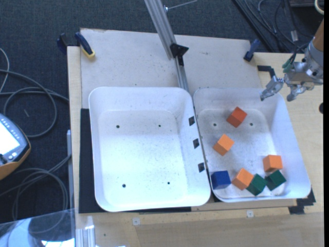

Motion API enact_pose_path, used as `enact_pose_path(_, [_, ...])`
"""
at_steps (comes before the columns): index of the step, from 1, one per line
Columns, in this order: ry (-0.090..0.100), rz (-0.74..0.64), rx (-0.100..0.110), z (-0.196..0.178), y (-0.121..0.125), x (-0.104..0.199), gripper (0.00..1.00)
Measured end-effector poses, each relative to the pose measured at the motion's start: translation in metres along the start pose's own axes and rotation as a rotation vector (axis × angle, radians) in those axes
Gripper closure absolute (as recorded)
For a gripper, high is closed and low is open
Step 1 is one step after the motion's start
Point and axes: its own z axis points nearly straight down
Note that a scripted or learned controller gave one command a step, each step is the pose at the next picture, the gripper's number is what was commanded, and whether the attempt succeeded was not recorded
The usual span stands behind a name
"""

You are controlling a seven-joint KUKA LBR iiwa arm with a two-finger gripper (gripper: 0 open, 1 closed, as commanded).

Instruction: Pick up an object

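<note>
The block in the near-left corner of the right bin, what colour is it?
Blue. The block shows plainly in the camera view, beside an orange block.

My hand [281, 90] looks like bare grey metal with a dull shine. The two bins [144, 148] are smooth white plastic, speckled with dark flecks. The bench [313, 138] is pale matt wood. The blocks [236, 117] look matt.

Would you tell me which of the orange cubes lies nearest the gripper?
The darker orange-red cube at the right bin's far end, closest to the gripper; the other three sit lower.
</note>
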Motion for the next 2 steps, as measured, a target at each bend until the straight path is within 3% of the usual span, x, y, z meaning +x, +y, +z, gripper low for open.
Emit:
enact_pose_path(1, [0.005, 0.0, 0.008, 0.134, -0.017, 0.048, 0.0])
enact_pose_path(2, [0.006, -0.002, 0.005, 0.129, -0.079, 0.115, 0.0])
